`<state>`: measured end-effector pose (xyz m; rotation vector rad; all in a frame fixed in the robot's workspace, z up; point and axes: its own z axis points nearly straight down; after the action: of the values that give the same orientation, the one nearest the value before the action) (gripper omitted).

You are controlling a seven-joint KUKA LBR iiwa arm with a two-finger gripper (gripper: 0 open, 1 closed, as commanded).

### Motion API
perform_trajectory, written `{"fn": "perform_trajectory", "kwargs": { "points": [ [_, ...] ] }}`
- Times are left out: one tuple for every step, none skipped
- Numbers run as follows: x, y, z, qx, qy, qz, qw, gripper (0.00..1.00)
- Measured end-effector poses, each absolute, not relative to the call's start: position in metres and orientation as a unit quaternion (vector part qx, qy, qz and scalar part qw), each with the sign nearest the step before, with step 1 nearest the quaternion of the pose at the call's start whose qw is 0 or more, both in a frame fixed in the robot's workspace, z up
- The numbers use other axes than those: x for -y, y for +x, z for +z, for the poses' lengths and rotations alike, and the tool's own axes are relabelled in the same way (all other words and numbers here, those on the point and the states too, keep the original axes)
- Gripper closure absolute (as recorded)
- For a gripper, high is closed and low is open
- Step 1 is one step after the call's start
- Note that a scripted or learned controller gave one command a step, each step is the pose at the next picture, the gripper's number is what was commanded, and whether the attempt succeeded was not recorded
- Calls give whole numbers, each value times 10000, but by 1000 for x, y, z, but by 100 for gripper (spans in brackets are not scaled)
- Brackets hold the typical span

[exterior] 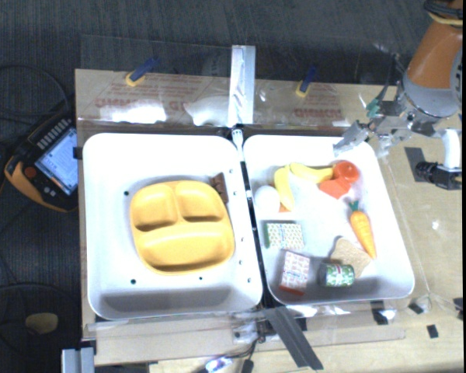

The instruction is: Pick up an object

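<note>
The right bin (400, 247) holds several toy foods: a yellow banana (295, 179), a red tomato-like piece (343, 179), an orange carrot (362, 231), a white egg (266, 200), a green-patterned box (283, 233), a red-patterned box (295, 270), a green can (338, 274) and a brown bread slice (351, 253). My gripper (363, 141) hangs over the bin's far right corner, just above and right of the red piece. It is open with nothing between its fingers.
The left bin (101, 208) carries a yellow divided tray (182, 224), with a small brown item (219, 185) at its far right corner. A metal divider post (242, 84) stands behind the bins. A handheld pendant (50, 162) lies off the bench's left.
</note>
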<state>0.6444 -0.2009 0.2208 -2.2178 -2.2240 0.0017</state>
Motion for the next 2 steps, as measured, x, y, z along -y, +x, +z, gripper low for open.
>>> {"fn": "perform_trajectory", "kwargs": {
  "points": [
    [215, 637, 100, 7231, -6907, -21, 41, 0],
    [216, 632, 93, 7937, -6083, -43, -27, 0]
  ]
}}
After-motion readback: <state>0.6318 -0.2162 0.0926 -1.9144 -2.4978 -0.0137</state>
